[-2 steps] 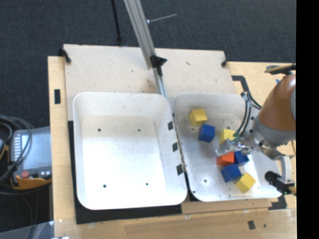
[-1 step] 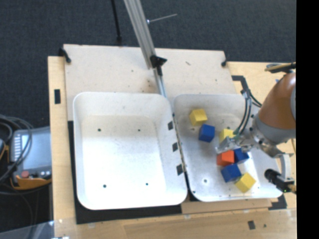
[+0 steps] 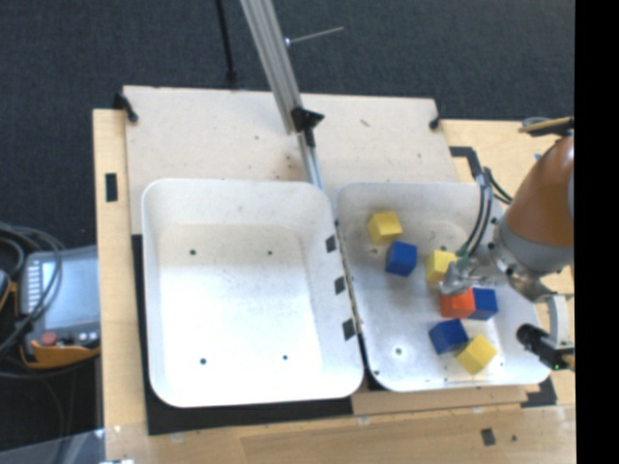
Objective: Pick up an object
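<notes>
Even bright overhead light, faint shadows, soft, slightly blurry detail

Bins: smooth white plastic, speckled. Bench: pale matt wood. Mast at 12 o'clock: ribbed bare metal. Floor: dark rough carpet.

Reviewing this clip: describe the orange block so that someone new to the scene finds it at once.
Look in the right-hand white bin, at the cluster of cubes under the gripper. The orange block sits just below the gripper tip, touching a blue cube on its right. It is the only orange cube; the rest are yellow or blue.
</notes>
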